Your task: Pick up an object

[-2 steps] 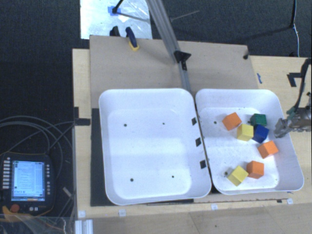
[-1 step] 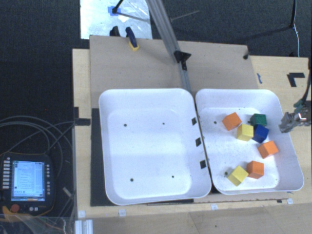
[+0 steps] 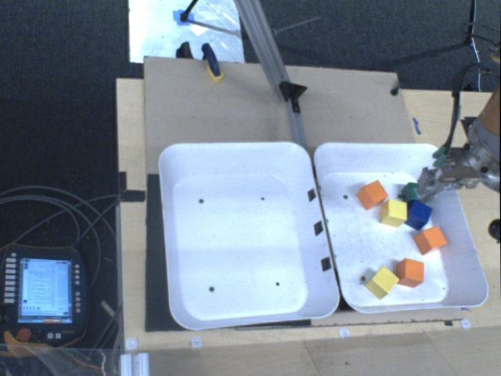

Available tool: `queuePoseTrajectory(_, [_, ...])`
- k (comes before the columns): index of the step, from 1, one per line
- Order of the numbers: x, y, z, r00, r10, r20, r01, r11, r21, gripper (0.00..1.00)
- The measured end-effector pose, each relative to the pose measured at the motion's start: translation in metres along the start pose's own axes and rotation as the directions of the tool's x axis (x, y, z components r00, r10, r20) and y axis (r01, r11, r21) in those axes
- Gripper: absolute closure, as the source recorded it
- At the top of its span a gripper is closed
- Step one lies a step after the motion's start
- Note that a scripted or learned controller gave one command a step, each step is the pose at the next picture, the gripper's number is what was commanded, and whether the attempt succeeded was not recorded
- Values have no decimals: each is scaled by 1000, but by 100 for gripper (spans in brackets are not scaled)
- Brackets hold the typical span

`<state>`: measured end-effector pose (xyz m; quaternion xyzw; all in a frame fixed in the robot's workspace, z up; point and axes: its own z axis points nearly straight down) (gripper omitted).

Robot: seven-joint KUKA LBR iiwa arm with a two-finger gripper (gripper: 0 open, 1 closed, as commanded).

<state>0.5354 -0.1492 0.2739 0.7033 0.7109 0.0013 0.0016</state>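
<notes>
The end effector (image 3: 427,185) hangs low over the right bin (image 3: 462,296), near its far right side. Its tip is down among the blocks, just beside a green block (image 3: 409,190) and a blue block (image 3: 419,214). I cannot tell how wide it is, and I cannot tell if it touches or holds a block.

A yellow block (image 3: 393,211) lies right next to the blue one. An orange block (image 3: 373,194) sits a little to the left of them. Another orange block (image 3: 430,240) lies just below the blue one. Near the front of the bin, a third orange block (image 3: 409,272) touches a second yellow block (image 3: 383,281).

The left bin (image 3: 176,304) sits beside the right bin on the table (image 3: 129,131). A control pad (image 3: 43,292) with a lit screen lies on the dark floor to the left.
</notes>
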Motion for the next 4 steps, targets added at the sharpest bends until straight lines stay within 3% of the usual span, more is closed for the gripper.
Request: queuePoseTrajectory(4, [207,89,3,1000,0,-2,0,1000,0,100])
